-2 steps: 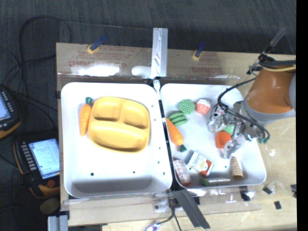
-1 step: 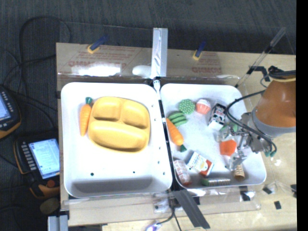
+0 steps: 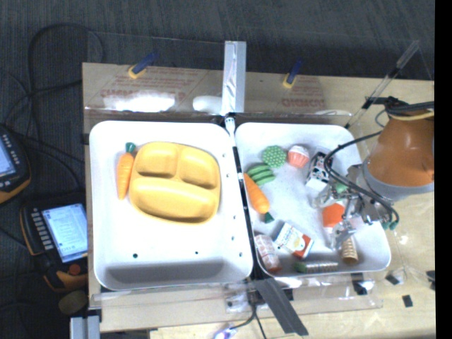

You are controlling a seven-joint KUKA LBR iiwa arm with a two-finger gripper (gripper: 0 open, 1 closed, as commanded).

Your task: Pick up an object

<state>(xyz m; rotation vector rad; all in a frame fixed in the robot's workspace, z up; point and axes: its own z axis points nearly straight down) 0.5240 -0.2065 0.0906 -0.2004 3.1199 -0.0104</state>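
The hand (image 3: 340, 223) hangs low in the right bin (image 3: 304, 127), tangled in its own cables, and whether it is apart or together cannot be told from this view. The likeliest target, a small orange piece (image 3: 333, 214), sits right against the hand, but nothing shows it actually gripped. That is the main risk: closing or lifting from here may only nudge the piece aside or pinch one edge, so it slips free on the way up. A brown cone (image 3: 348, 248) lies just beside the hand on the side toward the bin's front wall, close enough to be knocked, or caught along with the orange piece in an unstable double grab. The small carton (image 3: 292, 239) is near the hand toward the bin's middle, and the carrot (image 3: 256, 195) is further off that way, both probably safe. With the bin's wall close behind the cone, a pushed item could wedge there, and loose cables might snag.
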